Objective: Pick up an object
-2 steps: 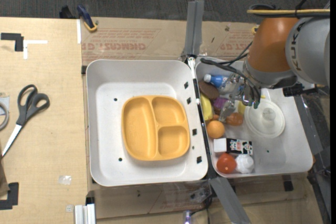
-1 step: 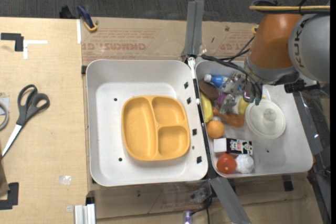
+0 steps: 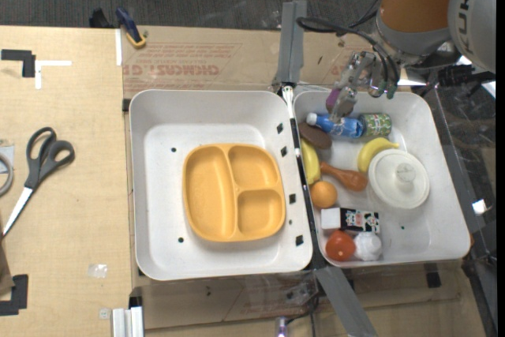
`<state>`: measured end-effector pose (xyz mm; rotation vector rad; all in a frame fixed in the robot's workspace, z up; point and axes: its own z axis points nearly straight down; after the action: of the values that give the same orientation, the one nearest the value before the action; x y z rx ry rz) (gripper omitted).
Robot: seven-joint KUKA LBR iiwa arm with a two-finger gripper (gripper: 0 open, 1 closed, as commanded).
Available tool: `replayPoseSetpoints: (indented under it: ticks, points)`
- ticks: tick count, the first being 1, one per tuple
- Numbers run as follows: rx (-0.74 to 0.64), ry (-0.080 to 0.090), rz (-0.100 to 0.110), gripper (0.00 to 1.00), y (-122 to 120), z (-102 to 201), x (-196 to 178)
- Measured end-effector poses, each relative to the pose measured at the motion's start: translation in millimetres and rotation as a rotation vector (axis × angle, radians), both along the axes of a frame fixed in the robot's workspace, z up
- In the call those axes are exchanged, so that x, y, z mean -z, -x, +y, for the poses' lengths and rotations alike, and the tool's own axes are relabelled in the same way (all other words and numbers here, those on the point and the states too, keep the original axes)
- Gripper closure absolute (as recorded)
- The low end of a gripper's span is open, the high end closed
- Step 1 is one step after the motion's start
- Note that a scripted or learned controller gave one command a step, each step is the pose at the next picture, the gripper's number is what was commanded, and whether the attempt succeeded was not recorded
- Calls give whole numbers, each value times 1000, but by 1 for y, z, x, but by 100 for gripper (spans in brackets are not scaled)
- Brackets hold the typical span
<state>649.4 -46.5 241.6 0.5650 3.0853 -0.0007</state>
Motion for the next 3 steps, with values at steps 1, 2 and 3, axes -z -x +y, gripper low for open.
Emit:
replayPoseSetpoints:
  ticks: [1,2,3]
  points:
    - [-3,2,-3,100,-1,0,-9]
    - [114,-1,1,100,63,-71,148]
    - [-393,4,-5,100,-3,-155,94]
